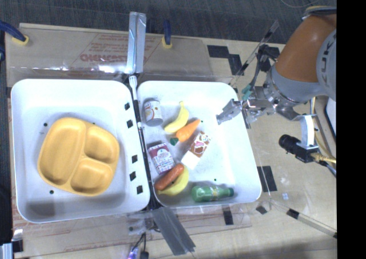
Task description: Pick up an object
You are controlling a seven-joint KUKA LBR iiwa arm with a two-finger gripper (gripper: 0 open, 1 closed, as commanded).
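A tray [78, 158] lies in the left bin [23, 138]; food items apparently crowd the right bin [240, 160].

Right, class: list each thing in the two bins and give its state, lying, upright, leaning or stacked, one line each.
yellow tray: flat, right way up, in left bin.
can: lying on its side.
banana: lying flat, touching the carrot.
carrot: lying flat.
small carton: lying flat.
dark packet: lying flat.
sausage: resting on a second banana.
green bottle: lying on its side.
gripper: over right bin, holding nothing.
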